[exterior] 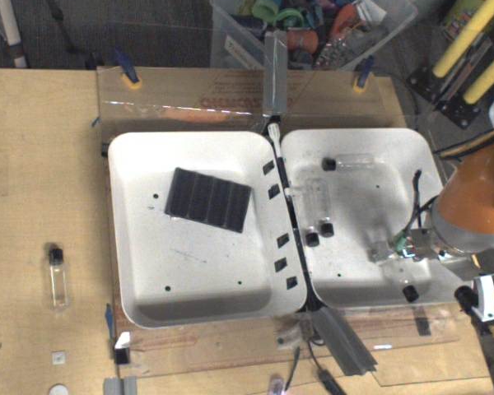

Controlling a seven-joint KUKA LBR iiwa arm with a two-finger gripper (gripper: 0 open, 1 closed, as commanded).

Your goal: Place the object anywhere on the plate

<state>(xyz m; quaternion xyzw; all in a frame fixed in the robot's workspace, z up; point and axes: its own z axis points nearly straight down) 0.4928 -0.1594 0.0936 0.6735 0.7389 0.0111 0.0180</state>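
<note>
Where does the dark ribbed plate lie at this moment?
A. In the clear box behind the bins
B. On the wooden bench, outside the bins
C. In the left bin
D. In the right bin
C: the dark ribbed plate lies flat on the floor of the left bin, slightly turned.

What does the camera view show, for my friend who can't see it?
A robot arm reaches from the right over the right white bin, where small clear vials lie. The left white bin holds a dark ridged plate.

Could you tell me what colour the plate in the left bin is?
Black, with ridged stripes; the plate shows in the camera view.
</note>
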